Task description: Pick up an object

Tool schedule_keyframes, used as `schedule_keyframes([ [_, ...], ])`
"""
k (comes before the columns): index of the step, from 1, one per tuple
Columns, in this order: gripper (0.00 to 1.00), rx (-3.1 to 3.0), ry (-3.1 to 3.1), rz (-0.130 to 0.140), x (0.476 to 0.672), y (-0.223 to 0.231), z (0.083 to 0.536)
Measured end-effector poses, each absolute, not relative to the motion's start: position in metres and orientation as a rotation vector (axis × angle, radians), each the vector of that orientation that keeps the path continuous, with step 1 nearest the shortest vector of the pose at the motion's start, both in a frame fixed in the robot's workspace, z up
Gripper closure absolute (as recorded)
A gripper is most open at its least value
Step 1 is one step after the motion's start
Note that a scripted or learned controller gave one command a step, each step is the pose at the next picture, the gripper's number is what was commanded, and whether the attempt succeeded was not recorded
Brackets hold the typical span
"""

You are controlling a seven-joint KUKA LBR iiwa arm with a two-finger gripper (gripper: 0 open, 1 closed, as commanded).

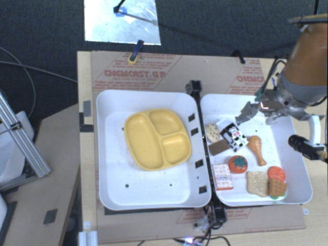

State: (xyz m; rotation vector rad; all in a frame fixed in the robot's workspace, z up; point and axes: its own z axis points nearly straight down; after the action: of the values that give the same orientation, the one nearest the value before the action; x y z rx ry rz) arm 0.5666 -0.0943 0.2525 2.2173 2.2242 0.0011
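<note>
Several toy foods lie in the right bin [300,152]: a round cookie [212,132], a brown slab [219,147], a black-and-white patterned block [234,136], a chicken drumstick [257,148], an orange-red tomato [238,163], a red-and-white packet [222,176], a slice of toast [257,182], a red piece [277,172] and a waffle [278,188]. My gripper [251,110] hangs over the back part of this bin, just up and right of the patterned block, and nothing is visibly held in it.
The left bin [110,188] holds a yellow divided plate [156,139]. Black clips [195,88] run along the seam between the bins. A black fitting [302,146] juts in over the right bin's right rim. Cardboard [154,70] lies under both bins.
</note>
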Motion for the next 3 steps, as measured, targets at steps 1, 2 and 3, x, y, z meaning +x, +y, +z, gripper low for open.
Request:
schedule_keyframes([
  [1,1.0,2.213,2.225,0.005,0.568,-0.094,0.264],
  [2,1.0,2.214,2.236,-0.001,0.527,-0.023,0.225],
  [3,1.0,2.211,2.236,0.002,0.502,0.052,0.22],
])
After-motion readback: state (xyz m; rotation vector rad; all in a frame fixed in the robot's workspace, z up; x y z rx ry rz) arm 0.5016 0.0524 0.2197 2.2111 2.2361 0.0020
